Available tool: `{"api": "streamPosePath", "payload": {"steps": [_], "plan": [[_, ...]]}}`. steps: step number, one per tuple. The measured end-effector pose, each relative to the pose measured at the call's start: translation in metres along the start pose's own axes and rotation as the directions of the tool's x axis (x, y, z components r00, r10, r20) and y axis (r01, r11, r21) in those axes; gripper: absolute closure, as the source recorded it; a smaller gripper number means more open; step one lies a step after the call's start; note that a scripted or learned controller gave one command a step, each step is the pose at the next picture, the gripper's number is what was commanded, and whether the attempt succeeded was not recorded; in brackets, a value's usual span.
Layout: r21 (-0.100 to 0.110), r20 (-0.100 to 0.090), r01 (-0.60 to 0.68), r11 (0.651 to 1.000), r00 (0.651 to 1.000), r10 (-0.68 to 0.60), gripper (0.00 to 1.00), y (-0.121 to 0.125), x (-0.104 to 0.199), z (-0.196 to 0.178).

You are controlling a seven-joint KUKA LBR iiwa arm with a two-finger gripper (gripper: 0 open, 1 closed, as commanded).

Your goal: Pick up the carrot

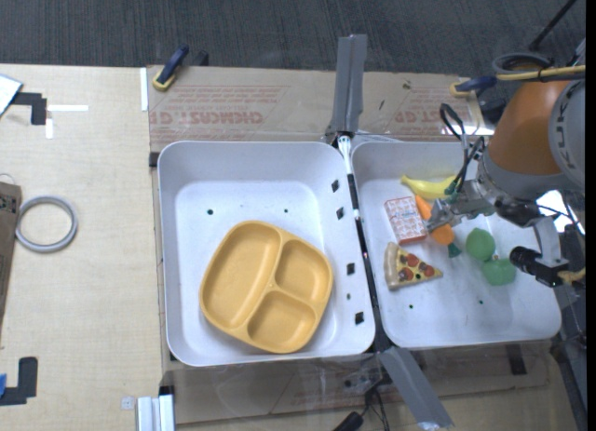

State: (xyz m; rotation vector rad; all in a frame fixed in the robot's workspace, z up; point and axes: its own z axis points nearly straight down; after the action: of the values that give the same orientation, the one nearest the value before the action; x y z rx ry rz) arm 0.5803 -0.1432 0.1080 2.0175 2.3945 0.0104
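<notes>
We see the gripper [447, 215] directly over the carrot [435, 224] in the right bin [466, 327], just beside the banana [426, 185] at 11 o'clock, the carrot's long axis running 11-to-5; the grip we cannot tell.

I log a yellow divided plate [266, 286] lying in the left bin [177, 262], toward its front. The right bin [466, 327] holds a banana [426, 185], a red-and-white card [404, 219], a pizza slice [411, 267] and two green pieces [490, 258]. A tape roll [44, 223] sits on the bench [84, 327], well left of the bins. A blue-and-yellow clamp [170, 67] lies behind the left bin.
</notes>
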Motion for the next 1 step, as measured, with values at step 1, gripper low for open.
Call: {"api": "streamPosePath", "payload": {"steps": [1], "plan": [[0.006, -0.003, -0.106, 0.994, 0.994, 0.106, 1.00, 0.0326, -0.0782, 0.0132]]}}
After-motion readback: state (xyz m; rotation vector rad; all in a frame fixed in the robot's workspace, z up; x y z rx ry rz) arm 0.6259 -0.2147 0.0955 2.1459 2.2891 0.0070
